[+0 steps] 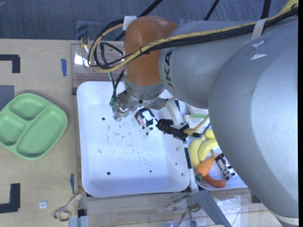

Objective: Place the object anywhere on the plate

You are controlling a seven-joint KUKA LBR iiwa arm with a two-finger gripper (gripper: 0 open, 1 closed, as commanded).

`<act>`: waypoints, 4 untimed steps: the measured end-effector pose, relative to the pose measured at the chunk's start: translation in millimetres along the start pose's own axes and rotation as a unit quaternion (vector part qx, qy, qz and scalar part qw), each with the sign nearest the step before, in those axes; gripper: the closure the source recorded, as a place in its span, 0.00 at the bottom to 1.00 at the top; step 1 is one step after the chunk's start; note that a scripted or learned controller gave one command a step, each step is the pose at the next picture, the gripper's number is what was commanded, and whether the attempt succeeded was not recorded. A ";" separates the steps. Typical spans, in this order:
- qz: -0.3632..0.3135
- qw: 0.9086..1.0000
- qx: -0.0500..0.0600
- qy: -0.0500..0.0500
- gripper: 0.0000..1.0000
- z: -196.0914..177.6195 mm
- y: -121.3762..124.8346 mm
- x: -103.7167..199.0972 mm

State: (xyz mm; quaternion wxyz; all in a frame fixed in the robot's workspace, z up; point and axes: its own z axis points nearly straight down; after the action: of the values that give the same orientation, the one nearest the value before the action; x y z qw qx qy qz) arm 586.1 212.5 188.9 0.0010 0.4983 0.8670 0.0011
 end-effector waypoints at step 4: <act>0.038 0.999 -0.007 -0.001 0.00 87.2 32.7 -14.6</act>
State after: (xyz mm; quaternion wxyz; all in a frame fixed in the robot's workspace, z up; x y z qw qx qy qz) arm 621.9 216.4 101.8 0.0049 0.5305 0.8476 0.0066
